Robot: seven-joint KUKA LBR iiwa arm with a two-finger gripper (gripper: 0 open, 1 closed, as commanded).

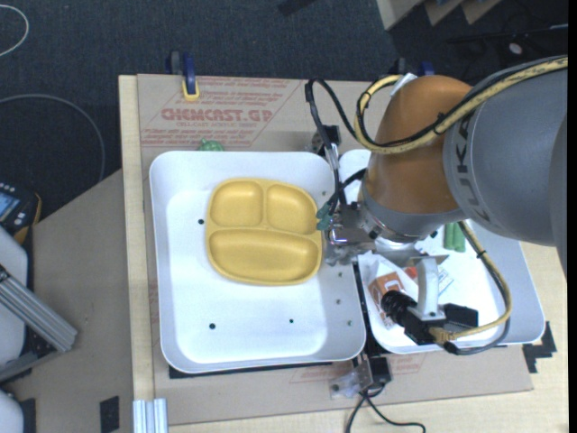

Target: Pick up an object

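The grey arm with the orange band (424, 142) reaches in from the right and hangs low over the divide between the two shallow white bins. Its bulk covers most of the right white bin (523, 305).

The left white bin (180, 278) holds a yellow plastic plate with three compartments (264, 231), lying flat in the upper middle of the bin, two small compartments toward the far side and one wide compartment toward the near side. The plate's right edge sits close to the bin's right wall.

The two-finger gripper (335, 233) is seen as a cluster of metal parts just beside the plate's right edge, at the shared rim of the bins. Whether the fingers are apart or together cannot be told; the wrist hides them from above. Nothing can be seen held between them. A small green piece (322, 213) shows right at the plate's edge by the gripper; what it is cannot be made out.

In the right bin, under the arm: a small orange and white object (389, 285), partly hidden, and a green object (453, 238) showing as a narrow strip beside the arm.

Black and yellow cables (433, 330) loop off the wrist over the right bin.

The bins rest on a brown cardboard sheet printed with red lettering (216, 111), laid on the bench (108, 269).
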